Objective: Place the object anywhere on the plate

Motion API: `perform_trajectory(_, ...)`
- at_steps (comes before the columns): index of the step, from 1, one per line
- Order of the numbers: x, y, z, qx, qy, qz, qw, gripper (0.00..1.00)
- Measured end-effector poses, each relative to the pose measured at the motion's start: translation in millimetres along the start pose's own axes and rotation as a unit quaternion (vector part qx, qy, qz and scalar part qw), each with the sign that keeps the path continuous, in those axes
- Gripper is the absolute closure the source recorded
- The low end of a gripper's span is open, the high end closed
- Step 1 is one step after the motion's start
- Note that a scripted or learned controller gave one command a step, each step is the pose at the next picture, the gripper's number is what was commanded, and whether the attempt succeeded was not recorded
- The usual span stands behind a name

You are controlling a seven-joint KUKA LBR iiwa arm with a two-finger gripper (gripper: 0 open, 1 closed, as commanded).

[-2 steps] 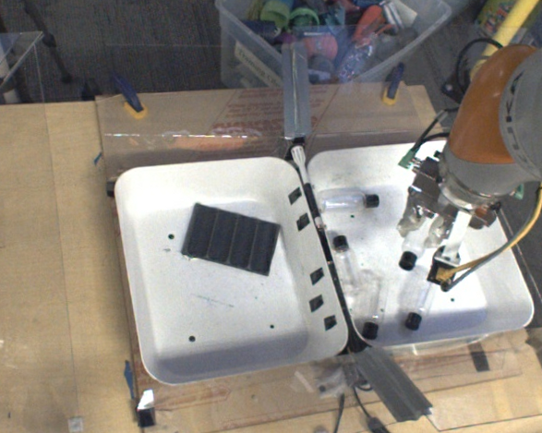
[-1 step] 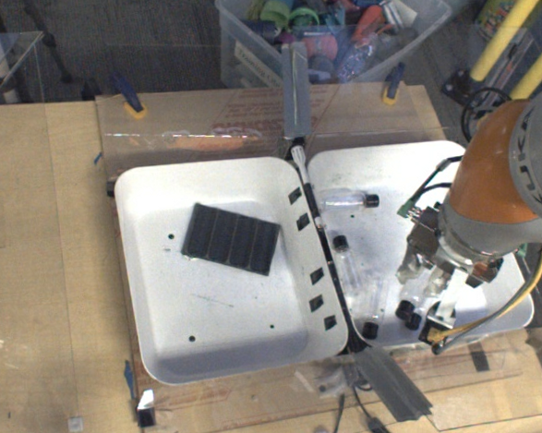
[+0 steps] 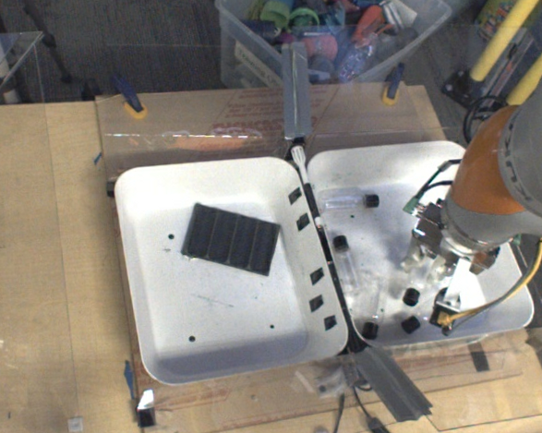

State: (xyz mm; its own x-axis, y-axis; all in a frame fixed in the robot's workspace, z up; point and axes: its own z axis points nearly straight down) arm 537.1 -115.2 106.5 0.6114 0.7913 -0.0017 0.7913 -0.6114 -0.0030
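Camera view: gripper (image 3: 429,266), its state impossible to tell, hangs low in the right bin (image 3: 341,164); dark ridged plate (image 3: 230,239) lies in the left bin (image 3: 149,187).

Claw (image 3: 429,266) fingers hidden under wrist; arm (image 3: 525,147) cut off at right edge

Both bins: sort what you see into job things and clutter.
Job:
black plate lying in the left bin
small clear and black objects in the right bin
gripper low over them

Clutter:
tub of coloured toys behind the bins
blue clamps
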Motion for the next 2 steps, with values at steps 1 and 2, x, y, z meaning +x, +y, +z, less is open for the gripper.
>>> perform_trajectory(1, 23, 9, 17, -0.004, 0.001, 0.039, 0.9992, 1.0)
perform_trajectory(2, -1, 14, 16, -0.004, 0.006, 0.078, 0.9969, 1.0)
